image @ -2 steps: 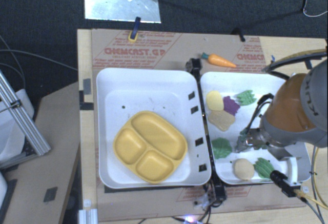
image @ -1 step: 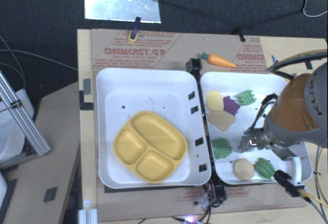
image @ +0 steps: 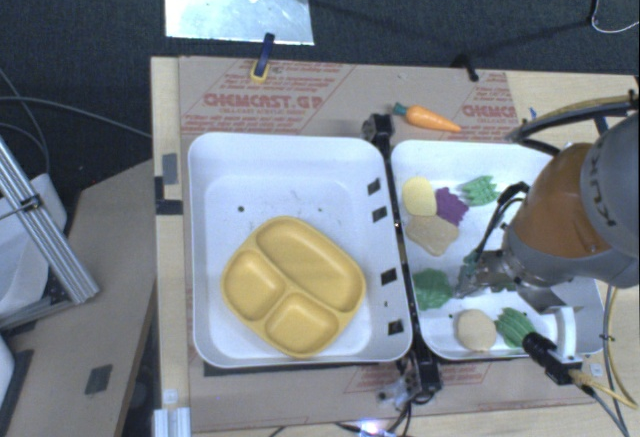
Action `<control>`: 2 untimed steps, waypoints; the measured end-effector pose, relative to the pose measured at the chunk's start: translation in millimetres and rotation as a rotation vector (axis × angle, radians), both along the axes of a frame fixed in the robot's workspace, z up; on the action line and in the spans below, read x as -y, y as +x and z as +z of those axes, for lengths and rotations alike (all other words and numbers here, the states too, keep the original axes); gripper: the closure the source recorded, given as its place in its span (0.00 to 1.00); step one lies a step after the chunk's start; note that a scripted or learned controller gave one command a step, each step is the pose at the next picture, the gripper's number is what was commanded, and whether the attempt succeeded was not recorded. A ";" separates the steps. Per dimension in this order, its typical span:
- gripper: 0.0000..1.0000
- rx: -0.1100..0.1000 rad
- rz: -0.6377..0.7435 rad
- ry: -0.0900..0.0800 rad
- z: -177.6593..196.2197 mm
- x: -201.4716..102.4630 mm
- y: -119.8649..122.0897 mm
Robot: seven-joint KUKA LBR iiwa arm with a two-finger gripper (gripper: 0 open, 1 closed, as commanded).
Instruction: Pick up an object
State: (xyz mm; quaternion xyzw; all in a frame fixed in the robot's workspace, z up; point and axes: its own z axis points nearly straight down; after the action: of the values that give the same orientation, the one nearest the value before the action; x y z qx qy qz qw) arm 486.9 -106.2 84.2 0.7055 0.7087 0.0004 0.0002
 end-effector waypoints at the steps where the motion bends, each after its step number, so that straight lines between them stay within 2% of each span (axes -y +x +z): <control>1: 1.00 0.002 0.002 0.001 10.4 -0.1 0.9; 2: 1.00 -0.001 -0.004 0.000 -0.2 9.5 -0.4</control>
State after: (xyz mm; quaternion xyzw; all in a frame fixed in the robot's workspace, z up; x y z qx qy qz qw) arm 486.5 -115.7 84.0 0.7069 0.7074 0.0000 0.0000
